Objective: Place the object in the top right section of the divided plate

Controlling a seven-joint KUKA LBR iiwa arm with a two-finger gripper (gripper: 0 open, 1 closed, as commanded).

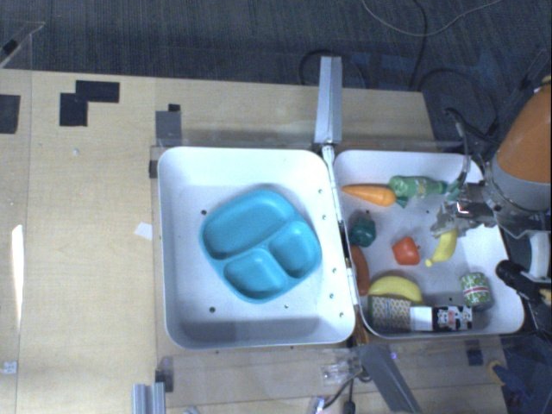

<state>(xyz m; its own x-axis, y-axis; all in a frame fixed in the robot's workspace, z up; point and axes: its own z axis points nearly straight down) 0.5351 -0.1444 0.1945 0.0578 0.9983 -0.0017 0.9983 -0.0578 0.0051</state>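
A blue divided plate (pixel 259 243) with three sections lies in the left bin (pixel 185 317). My gripper (pixel 454 217) hangs over the right bin (pixel 509 322), just above a small yellow banana-shaped piece (pixel 444 247) that rests on the bin floor. Beside it lies a red tomato-like piece (pixel 406 250). An orange carrot (pixel 369 195) and a green bottle (pixel 416 185) lie along the bin's far side. The arm's orange band (pixel 528 141) enters from the right.
The right bin also holds a dark green pepper (pixel 362 229), a yellow lemon (pixel 395 287), a patterned can (pixel 474 289), a lying bottle with a dark label (pixel 423 316) and a reddish sausage (pixel 359 269) by the left wall. A metal divider (pixel 328 102) separates the bins.
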